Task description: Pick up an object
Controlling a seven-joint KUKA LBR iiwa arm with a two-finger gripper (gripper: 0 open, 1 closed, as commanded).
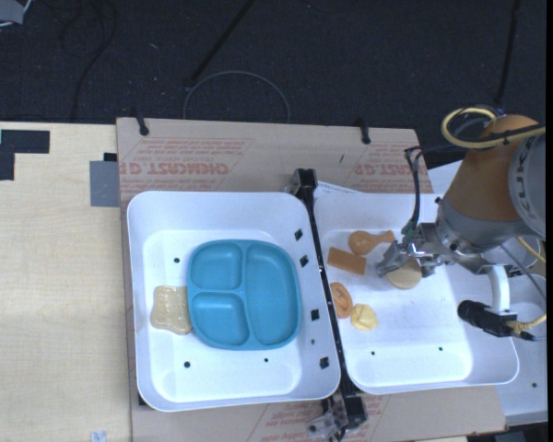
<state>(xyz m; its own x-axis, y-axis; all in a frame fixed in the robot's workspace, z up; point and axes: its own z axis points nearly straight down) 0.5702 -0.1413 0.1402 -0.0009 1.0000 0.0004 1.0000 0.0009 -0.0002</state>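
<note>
A pale round piece [405, 277] lies in the right bin [442, 376], near its far side, under the gripper [401, 263]. It looks roundish, so no clear long axis shows. The step seems the grasp itself. Whether the claw is apart or clamped cannot be told. Next, a lift would test the hold.

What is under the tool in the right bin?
A pale, rounded object lies directly under the tool in the right bin. The tool covers its upper part, so its full shape and any contact cannot be judged.
</note>
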